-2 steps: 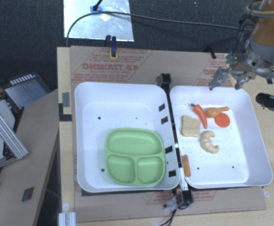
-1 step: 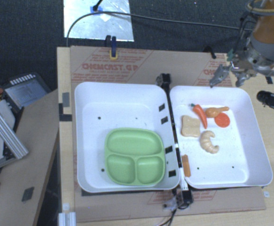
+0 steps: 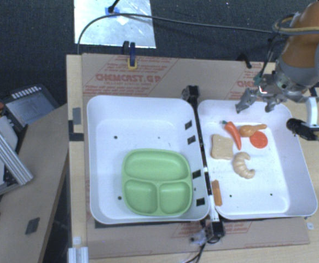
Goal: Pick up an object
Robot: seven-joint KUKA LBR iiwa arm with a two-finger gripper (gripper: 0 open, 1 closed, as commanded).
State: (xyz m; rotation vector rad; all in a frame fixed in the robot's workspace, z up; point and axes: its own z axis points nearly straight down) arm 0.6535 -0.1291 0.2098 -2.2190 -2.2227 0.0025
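The right bin (image 3: 290,196) holds several small food items: a slice of bread (image 3: 221,147), a red pepper (image 3: 233,134), a small orange piece (image 3: 253,129), a red tomato slice (image 3: 259,140) and a pale croissant (image 3: 244,165). A thin orange stick (image 3: 216,192) lies by the bin's left wall. My gripper (image 3: 256,101) hangs over the far edge of the right bin, above and behind the pepper. Its two fingers are spread apart with nothing between them.
The left bin (image 3: 104,125) holds a green divided plate (image 3: 156,181) near its front. A black divider with clips (image 3: 197,141) runs between the bins. A black fitting (image 3: 299,127) sits at the right bin's far right rim. Cables run overhead at the back.
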